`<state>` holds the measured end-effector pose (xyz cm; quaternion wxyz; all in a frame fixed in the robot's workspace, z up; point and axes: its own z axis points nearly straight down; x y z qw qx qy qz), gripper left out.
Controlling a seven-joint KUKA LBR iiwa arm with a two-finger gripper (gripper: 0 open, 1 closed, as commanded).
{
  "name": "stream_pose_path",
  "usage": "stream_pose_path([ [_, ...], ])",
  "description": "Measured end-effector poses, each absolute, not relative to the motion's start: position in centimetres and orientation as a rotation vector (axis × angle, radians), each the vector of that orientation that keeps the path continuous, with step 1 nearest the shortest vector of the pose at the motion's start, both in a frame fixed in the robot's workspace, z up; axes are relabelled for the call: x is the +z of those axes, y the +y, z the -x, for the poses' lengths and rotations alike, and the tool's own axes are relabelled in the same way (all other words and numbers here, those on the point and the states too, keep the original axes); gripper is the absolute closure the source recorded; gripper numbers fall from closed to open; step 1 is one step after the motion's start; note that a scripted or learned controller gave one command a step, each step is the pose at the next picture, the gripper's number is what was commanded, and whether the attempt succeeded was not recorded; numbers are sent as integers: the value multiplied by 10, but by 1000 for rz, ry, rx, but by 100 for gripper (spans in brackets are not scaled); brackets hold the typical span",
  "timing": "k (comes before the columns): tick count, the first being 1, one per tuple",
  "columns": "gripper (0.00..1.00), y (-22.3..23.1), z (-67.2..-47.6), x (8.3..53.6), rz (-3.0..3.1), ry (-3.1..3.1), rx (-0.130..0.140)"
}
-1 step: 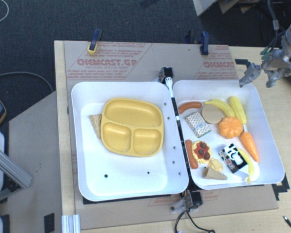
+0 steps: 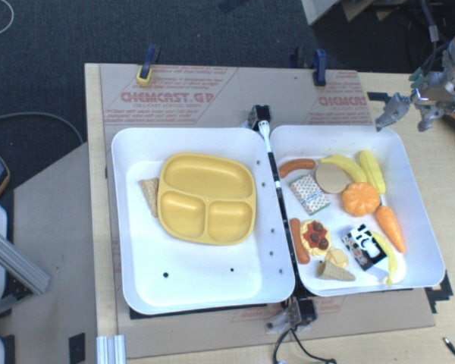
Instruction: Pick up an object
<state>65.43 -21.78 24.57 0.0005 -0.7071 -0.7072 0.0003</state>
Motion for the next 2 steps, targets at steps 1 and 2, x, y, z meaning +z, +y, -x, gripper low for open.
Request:
stream_pose_path([
  [1, 0, -208, -652, 198, 2219, -2221, 2],
  [2, 0, -215, -658, 151, 2218, -2220, 4],
])
